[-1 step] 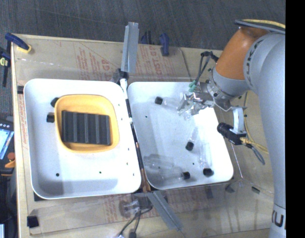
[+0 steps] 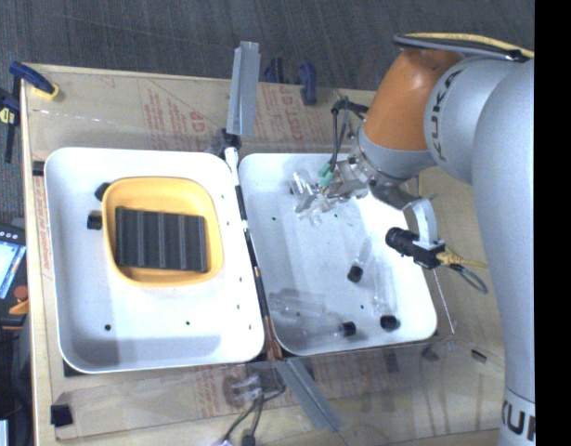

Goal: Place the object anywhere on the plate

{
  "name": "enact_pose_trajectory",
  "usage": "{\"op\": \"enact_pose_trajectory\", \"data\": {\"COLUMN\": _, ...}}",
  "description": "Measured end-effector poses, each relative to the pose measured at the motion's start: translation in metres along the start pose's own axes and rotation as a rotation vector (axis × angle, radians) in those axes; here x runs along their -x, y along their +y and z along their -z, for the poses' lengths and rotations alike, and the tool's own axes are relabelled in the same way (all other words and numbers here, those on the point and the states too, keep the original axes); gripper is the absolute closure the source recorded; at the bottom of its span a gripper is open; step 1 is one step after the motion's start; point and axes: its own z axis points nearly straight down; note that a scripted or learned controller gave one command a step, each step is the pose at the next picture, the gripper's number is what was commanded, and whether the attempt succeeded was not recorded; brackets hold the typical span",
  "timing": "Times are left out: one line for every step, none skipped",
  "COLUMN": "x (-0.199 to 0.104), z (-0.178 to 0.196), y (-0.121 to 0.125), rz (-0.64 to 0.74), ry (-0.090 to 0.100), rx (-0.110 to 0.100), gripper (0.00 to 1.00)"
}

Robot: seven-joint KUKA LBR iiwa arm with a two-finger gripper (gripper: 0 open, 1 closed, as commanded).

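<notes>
Clear object (image 2: 311, 196), seemingly just left of the jaws (image 2: 333, 189), right bin (image 2: 266, 240).

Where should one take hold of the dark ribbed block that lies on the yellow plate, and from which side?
Come from straight above: the dark ribbed block lies flat inside the yellow plate, whose rim surrounds it and would hinder a sideways approach. Grip across its shorter span, on the two long edges, near their middle. I cannot tell whether it would lift free.
</notes>
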Motion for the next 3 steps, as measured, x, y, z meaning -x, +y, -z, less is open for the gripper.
{"op": "enact_pose_trajectory", "data": {"x": -0.067, "z": 0.006, "y": 0.025, "rz": 0.123, "ry": -0.002, "rx": 0.001, "gripper": 1.00}}
{"op": "enact_pose_trajectory", "data": {"x": -0.126, "z": 0.012, "y": 0.051, "rz": 0.181, "ry": -0.003, "rx": 0.003, "gripper": 1.00}}
{"op": "enact_pose_trajectory", "data": {"x": -0.126, "z": 0.012, "y": 0.051, "rz": 0.181, "ry": -0.003, "rx": 0.004, "gripper": 0.00}}
